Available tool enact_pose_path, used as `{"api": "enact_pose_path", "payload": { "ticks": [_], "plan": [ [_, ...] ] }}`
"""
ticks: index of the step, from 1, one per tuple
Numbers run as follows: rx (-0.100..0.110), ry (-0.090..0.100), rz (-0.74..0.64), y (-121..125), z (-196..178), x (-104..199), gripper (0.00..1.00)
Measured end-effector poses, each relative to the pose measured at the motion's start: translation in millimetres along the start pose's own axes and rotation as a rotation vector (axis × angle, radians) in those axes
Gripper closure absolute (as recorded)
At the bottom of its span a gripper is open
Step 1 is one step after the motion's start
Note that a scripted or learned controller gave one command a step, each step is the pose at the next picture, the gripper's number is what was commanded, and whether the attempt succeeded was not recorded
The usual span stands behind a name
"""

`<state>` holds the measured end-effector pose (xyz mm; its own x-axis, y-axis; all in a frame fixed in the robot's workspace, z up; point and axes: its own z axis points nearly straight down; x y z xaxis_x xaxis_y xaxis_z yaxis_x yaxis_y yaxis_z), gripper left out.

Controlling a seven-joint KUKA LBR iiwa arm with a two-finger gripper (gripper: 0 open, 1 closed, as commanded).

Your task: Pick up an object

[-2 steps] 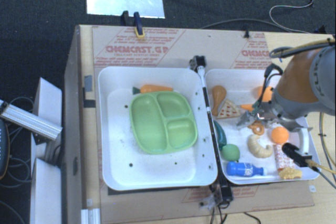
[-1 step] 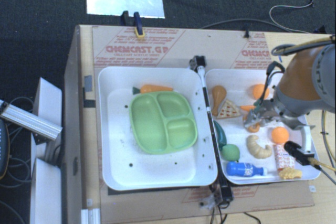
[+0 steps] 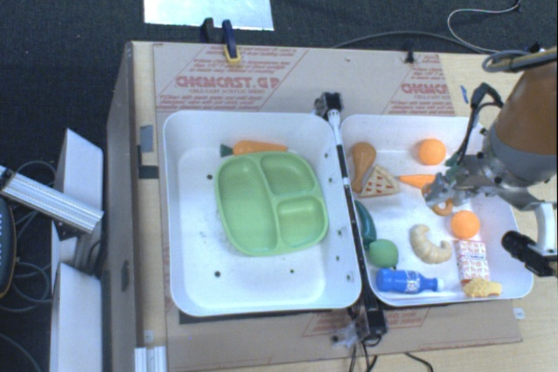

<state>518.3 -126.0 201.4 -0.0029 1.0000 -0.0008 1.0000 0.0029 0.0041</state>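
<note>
My gripper (image 3: 443,192) is low in the right bin (image 3: 514,279), reaching in from the right under the grey and orange wrist. It hangs over a small orange piece (image 3: 445,207) and the tip of an orange carrot (image 3: 415,181). Close around it lie an orange ball (image 3: 431,152) to the far side and another orange ball (image 3: 466,225) to the near side. A pizza slice (image 3: 379,183) and a brown drumstick (image 3: 362,159) lie to its left. I see nothing lifted off the bin floor.
Nearer the front of the right bin lie a beige croissant (image 3: 429,244), green ball (image 3: 382,253), blue bottle (image 3: 408,281), red-white carton (image 3: 472,261) and yellow snack (image 3: 482,288). The left bin (image 3: 196,274) holds a green divided plate (image 3: 272,203) and a carrot (image 3: 259,147).
</note>
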Motion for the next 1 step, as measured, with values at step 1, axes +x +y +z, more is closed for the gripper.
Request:
{"api": "enact_pose_path", "payload": {
  "ticks": [1],
  "plan": [
    [0.002,0.002,-0.001,24.4,-41.5,76.5,1.0]
  ]
}}
